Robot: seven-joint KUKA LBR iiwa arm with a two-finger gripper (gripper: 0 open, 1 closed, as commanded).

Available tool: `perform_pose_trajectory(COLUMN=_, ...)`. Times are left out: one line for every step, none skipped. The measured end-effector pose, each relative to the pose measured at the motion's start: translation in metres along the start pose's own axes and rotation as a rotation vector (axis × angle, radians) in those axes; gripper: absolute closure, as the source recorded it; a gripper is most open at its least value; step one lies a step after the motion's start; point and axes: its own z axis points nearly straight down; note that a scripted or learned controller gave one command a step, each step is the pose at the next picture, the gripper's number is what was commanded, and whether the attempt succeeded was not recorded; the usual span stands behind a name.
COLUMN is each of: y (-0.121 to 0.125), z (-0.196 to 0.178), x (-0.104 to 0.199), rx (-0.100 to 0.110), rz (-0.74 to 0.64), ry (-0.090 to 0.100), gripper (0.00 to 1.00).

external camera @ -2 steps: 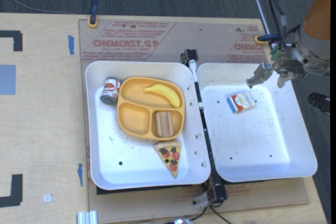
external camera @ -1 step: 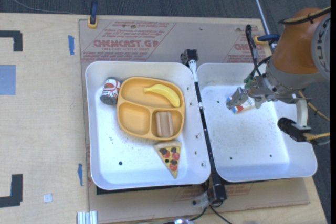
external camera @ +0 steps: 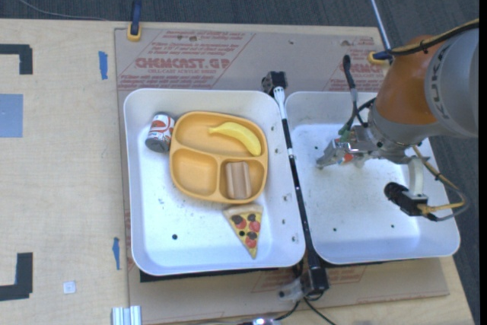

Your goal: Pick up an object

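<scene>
The tool point(external camera: 329, 159) hangs over the right bin point(external camera: 426, 240), and whether it's parted or closed I cannot tell; nothing visibly sits in it. Everything worth picking lies in the left bin point(external camera: 144, 240): it'll want to cross over, centre on one item, then drop straight. Count: one yellow tray point(external camera: 190, 164), one banana point(external camera: 237, 136), one brown block point(external camera: 237, 180), one can point(external camera: 159, 132), one pizza slice point(external camera: 248, 228).

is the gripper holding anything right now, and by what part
Cannot be told: the gripper hangs over the right bin, too small and blurred to judge.
</scene>
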Motion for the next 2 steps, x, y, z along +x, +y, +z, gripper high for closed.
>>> perform_pose_trajectory(y=0.0008, z=-0.0102, x=-0.0017, rx=-0.004, rz=0.002, ry=-0.004, gripper=1.0)
perform_pose_trajectory(y=0.0007, z=-0.01, x=-0.0016, rx=-0.003, rz=0.002, ry=-0.004, gripper=0.0)
